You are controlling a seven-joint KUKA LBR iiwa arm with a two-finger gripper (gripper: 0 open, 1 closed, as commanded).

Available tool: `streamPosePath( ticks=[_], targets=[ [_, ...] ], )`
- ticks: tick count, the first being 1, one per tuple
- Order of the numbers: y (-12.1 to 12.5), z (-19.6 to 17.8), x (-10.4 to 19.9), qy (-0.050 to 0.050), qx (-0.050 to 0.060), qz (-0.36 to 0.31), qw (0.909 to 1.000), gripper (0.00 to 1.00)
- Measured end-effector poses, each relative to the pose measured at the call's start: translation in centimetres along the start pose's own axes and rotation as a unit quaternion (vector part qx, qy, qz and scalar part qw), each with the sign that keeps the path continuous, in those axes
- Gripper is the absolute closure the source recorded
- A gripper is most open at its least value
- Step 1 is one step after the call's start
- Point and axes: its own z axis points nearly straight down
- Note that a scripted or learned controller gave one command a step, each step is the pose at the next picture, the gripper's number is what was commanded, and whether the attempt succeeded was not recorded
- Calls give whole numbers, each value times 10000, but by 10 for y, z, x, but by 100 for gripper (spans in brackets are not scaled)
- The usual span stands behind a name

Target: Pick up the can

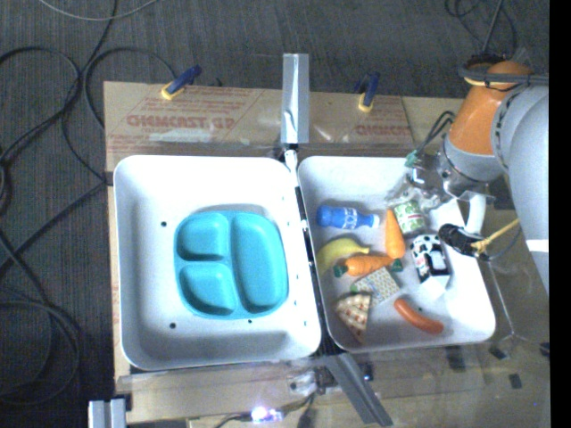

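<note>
Over the right bin [464,328], at its upper right corner, the gripper [417,188] is seen lowered from the grey arm [526,150], whose orange band [475,119] shows just above the wrist. Directly beneath it, a small can [409,217] with a green and white label is seen, lying or leaning among the toy food. Whether the can is being touched or merely hovered over cannot be made out, and it cannot be told whether the gripper is apart or closed, since that part is blurred against the clutter.

The can is judged to be resting in the bin, not lifted; it is flanked by an upright carrot [394,234] on its left and a black and white item [431,258] below it. Further into the bin a blue bottle [346,217], a banana [335,251], a second carrot [368,264], a slice of pizza [354,311] and a sausage [418,316] are spread well apart from the can.

The left bin [143,239] is occupied by a blue divided tray [232,263], which plays no part in the task.

As a judgement, the approach is largely done, while the grasp and the lift are not yet shown as achieved.
</note>
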Motion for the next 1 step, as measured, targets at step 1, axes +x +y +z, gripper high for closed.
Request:
streamPosePath(
  ticks=[1],
  targets=[
    [-5, -121, 39, -27, 56, -30, 10000, 100]
  ],
)
